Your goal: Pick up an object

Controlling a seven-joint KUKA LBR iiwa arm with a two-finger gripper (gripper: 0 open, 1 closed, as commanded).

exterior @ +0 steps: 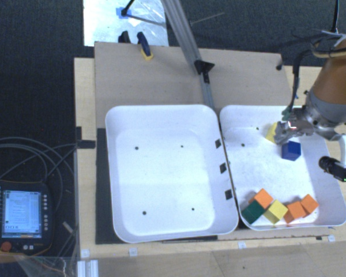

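My gripper (286, 129) hangs low over the upper part of the right bin (242, 126), at the end of the grey and orange arm coming in from the right. A yellow block (271, 133) pokes out just left of it, partly hidden by the gripper body. A blue block (290, 150) lies just below the gripper. Whether anything is held is hidden from view.
At the right bin's front edge sits a cluster: an orange block (263, 198), a green block (252, 212), a yellow block (275, 212) and two more orange blocks (301, 206). The left bin (161, 117) adjoins it. A slanted metal pole (184, 33) stands behind the bins.
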